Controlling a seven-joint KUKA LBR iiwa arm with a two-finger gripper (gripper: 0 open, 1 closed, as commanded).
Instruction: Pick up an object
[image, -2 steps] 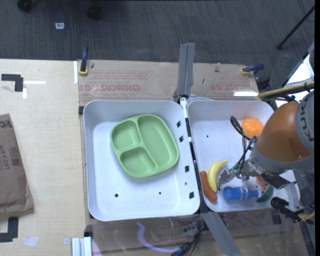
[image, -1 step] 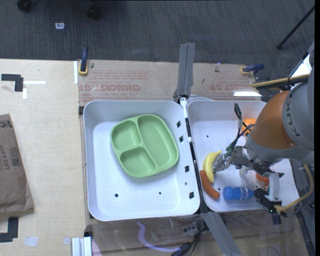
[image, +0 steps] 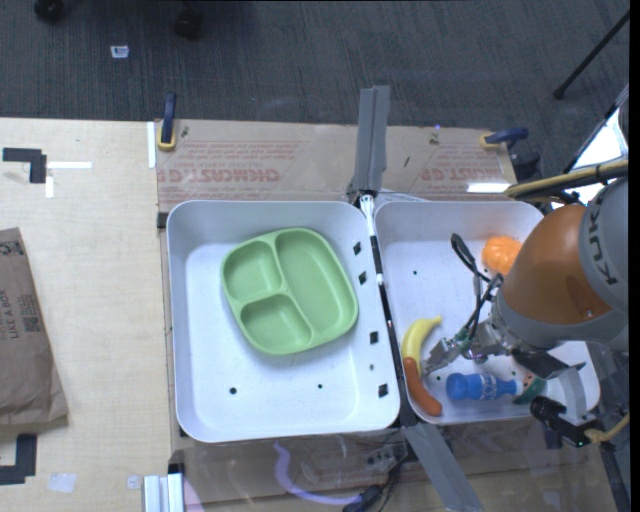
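Note:
My gripper (image: 448, 352) is down in the right bin (image: 420, 225), near that bin's front left. It sits just right of a yellow banana (image: 417, 336) and just above a blue bottle (image: 478, 386) lying on its side. A red-orange sausage-shaped toy (image: 421, 389) lies at the bin's front left corner, below the banana. An orange round object (image: 500, 252) rests further back, partly hidden by the arm's orange band (image: 560, 265). Nothing can be made out between the gripper's tips.
The left bin (image: 200, 400) holds a green divided plate (image: 289, 290) near its middle. A brown paper bag (image: 25, 325) lies on the bench at far left. A black cable (image: 465, 255) runs along the arm over the right bin.

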